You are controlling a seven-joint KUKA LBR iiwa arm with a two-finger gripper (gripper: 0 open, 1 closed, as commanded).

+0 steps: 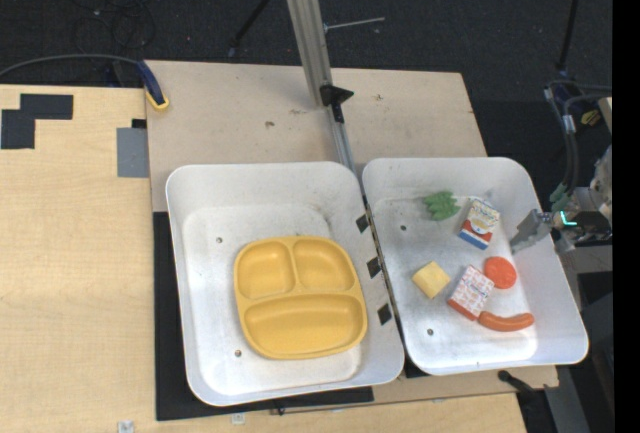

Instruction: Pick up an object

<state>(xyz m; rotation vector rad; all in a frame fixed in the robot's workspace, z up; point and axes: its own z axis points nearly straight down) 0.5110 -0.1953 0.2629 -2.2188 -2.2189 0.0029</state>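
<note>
Tool (pixel 530 229) sits at right bin (pixel 500 351) far-right rim, nothing seen in it, open or closed: cannot tell; pickables clustered in that bin, orange disc (pixel 500 272) nearest, then cartons, yellow block (pixel 431 279), sausage (pixel 505 322); yellow tray (pixel 298 296) fills left bin (pixel 200 221).

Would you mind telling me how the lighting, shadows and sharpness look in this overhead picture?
In the camera view, the light is even and soft: the two white plastic bins are bright without harsh glare, and the yellow divided plate casts hardly any shadow. The floor behind the bench is nearly black. The small toy foods, such as the round orange piece, are coarse, and the gripper at the right is dim and blurry.
</note>
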